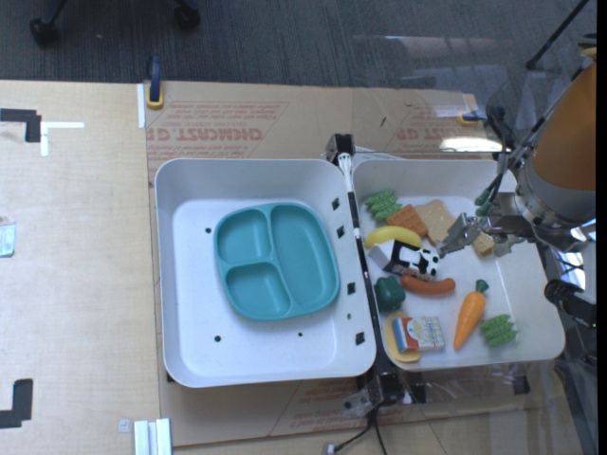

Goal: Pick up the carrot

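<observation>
arm (569, 150) reaching in from right | right bin (531, 344) crowded | gripper (453, 242) above the sausage (429, 285); jaws possibly open, cannot tell | carrot (469, 318) beside broccoli (498, 329); risk: snagging either neighbour

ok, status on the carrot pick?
Gripper in the right bin, above the toys, nothing seen held. Carrot lies untouched near the front, apart from gripper. Broccoli right beside it; sausage nearby.
</observation>
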You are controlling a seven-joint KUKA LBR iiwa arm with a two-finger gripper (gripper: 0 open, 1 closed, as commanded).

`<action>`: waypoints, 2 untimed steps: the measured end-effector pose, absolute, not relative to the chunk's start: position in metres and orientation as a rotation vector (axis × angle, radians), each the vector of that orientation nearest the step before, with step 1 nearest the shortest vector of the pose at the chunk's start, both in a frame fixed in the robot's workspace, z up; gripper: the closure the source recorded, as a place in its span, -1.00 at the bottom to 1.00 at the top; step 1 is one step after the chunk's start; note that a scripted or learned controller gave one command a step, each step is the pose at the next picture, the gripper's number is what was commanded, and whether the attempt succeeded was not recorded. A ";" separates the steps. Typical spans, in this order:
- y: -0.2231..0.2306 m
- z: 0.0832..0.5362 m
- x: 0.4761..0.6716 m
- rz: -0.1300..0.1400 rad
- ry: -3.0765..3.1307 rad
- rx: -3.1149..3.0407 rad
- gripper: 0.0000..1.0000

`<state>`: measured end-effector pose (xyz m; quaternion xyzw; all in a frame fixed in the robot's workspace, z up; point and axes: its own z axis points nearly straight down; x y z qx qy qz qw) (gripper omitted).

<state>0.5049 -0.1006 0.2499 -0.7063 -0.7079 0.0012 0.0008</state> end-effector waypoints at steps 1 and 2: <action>-0.158 0.110 0.477 0.002 -2.253 -2.184 -1.00; -0.159 0.120 0.480 -0.002 -2.252 -2.195 1.00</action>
